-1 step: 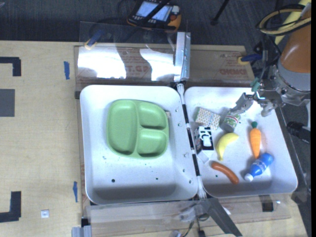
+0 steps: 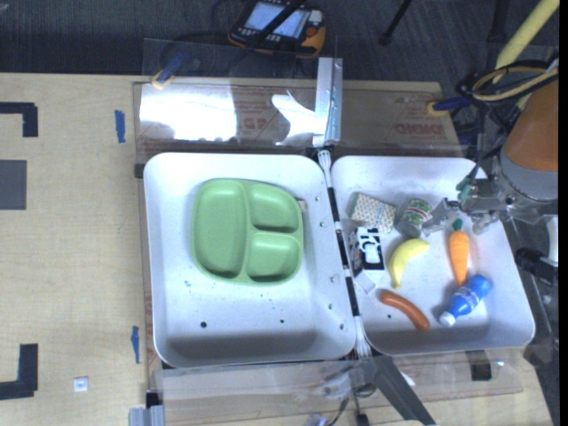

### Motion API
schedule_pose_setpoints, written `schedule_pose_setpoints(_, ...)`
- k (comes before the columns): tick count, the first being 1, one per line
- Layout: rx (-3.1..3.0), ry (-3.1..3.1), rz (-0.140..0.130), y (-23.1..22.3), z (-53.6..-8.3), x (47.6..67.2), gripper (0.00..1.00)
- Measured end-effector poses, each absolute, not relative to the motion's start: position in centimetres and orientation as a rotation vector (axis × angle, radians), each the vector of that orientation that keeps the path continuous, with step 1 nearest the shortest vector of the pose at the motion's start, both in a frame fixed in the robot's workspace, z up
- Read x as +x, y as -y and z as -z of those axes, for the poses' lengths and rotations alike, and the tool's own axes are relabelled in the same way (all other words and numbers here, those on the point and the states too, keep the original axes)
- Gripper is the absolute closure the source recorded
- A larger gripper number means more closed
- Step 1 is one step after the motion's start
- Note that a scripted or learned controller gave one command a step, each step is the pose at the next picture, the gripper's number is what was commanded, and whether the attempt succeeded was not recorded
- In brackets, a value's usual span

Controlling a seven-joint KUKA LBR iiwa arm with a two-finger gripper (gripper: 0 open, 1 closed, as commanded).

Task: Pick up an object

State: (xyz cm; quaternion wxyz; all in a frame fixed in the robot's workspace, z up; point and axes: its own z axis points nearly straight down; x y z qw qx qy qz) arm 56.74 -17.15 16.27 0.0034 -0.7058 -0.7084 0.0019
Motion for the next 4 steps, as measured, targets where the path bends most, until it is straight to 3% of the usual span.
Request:
schedule_pose_setpoints(1, -2.122, 2.303, 0.013, 20.8, -9.4, 56.2, 0.0)
schedule_pose_setpoints(2, -2.295, 2.138, -0.005, 20.0, -17.8, 55.9, 0.0)
schedule_pose_setpoints(3, -2.274, 2.177, 0.02, 20.8, -11.5, 55.5, 0.0)
schedule_pose_setpoints(4, -2.268, 2.162, -0.001, 20.9, -11.3, 54.9, 1.0)
